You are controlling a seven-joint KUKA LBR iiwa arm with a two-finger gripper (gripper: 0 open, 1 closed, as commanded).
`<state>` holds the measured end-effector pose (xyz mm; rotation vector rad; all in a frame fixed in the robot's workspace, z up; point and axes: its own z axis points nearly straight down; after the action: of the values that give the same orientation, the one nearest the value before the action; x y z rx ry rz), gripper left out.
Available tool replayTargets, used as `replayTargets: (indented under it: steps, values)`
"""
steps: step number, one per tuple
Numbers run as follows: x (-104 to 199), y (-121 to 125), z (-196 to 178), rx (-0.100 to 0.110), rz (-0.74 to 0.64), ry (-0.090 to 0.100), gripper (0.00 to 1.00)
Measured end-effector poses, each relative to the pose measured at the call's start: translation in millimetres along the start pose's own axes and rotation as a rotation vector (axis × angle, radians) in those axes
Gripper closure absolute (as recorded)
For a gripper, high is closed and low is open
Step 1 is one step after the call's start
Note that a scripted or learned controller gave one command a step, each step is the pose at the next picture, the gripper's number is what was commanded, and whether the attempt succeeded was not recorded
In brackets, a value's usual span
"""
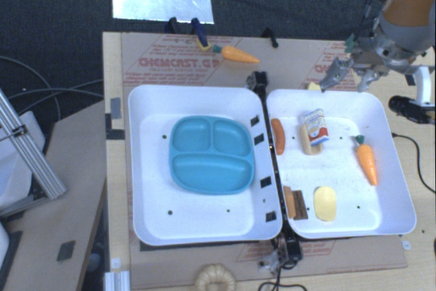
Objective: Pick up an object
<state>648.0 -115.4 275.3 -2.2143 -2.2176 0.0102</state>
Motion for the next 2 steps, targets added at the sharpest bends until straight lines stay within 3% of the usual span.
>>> replayTargets:
  steps: [1,2]
  values:
    - [0.2,1.6,-7.6,-0.012,-0.002,-0.001,0.0]
    - [6.0,9.1,38.9,-0.009,-0.005,-0.001,0.0]
